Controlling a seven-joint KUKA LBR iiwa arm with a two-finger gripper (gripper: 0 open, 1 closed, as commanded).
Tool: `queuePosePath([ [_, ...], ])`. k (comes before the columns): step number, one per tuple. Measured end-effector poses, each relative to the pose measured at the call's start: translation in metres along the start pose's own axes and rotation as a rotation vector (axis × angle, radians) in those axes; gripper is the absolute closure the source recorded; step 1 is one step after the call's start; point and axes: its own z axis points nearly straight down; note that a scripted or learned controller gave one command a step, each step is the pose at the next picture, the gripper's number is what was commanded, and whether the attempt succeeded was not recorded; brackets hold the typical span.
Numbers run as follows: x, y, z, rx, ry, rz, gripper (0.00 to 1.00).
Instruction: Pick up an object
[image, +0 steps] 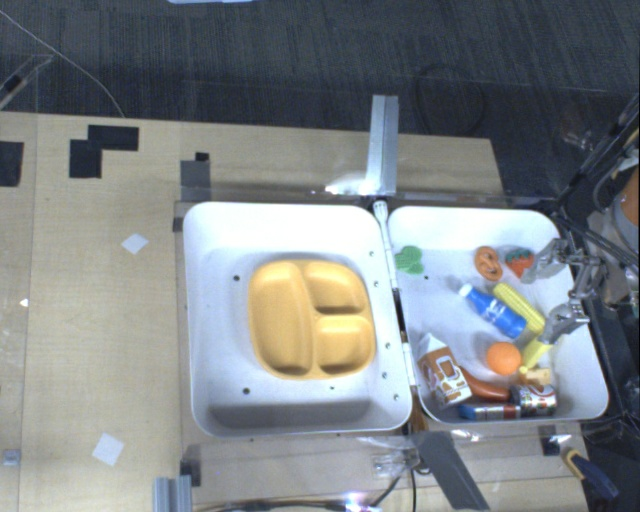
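Observation:
The right bin (440, 225) holds several small items: a green piece (408, 260), an orange smiley ball (488, 262), a blue bottle (494, 309), a yellow cob-like piece (521, 305), an orange fruit (503, 357), a brown carton (441, 370) and a can (536, 401). My gripper (556, 292) hangs over this bin's right side, open. One finger (546, 263) stands near the red-orange toy (518, 265), and the other (562, 321) sits by the yellow piece's lower end. Nothing lies between the fingers.
The left bin (215, 300) carries a yellow divided plate (310, 318). A metal post (384, 145) rises behind the seam between the bins. Dark cables and the arm crowd the right edge.

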Motion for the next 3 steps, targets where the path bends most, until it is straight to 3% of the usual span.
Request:
queuePosePath([
  [1, -0.001, -0.022, 0.098, -0.001, 0.005, 0.266, 0.0],
  [2, 0.027, -0.037, 0.158, 0.002, -0.018, 0.526, 0.0],
  [3, -0.078, -0.035, 0.134, 0.0, -0.003, 0.815, 0.0],
])
